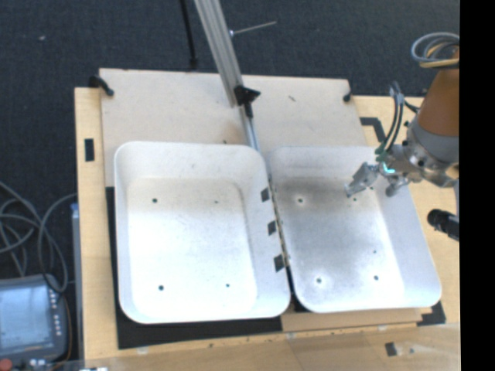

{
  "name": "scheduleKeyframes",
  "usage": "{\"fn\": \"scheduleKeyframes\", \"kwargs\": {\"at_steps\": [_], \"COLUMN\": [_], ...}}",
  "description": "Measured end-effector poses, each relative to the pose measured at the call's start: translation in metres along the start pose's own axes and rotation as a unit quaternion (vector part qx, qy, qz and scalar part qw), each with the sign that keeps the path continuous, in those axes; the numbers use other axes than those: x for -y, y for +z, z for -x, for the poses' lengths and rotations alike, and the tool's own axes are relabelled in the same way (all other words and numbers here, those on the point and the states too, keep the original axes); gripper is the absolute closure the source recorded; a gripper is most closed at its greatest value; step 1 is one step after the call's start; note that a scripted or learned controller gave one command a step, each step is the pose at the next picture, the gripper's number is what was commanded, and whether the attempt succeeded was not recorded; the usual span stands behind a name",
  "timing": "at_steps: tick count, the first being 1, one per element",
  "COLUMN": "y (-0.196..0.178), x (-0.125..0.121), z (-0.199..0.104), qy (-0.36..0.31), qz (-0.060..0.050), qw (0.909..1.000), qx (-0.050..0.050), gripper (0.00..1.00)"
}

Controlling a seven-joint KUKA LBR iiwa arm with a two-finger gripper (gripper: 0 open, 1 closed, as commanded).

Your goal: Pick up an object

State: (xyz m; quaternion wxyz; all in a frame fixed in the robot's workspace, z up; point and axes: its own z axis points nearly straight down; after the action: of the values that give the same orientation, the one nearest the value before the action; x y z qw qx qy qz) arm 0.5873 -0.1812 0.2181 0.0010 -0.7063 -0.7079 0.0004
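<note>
bench [91,230]: light wood top | pale board [170,103]: lies flat on bench, at the far side | left bin [193,230]: on bench, overlapping the board's near edge | right bin [348,234]: just beside left bin, rims touching

robot lab | plywood bench [309,107] w/ 2 white bins [193,157] | alu mast [216,29] | floor cables [23,215]

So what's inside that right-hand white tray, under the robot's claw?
The right bin shows a scuffed grey floor and a few small dark dots. The gripper hangs over its upper part, covering a small patch.
</note>
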Motion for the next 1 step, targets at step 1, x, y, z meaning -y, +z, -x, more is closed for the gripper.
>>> {"fn": "scheduleKeyframes", "kwargs": {"at_steps": [1], "y": [-0.0021], "x": [-0.0009], "z": [0.0], "qy": [0.0], "qz": [0.002], "qw": [1.0], "qx": [0.001], "gripper": [0.0]}}
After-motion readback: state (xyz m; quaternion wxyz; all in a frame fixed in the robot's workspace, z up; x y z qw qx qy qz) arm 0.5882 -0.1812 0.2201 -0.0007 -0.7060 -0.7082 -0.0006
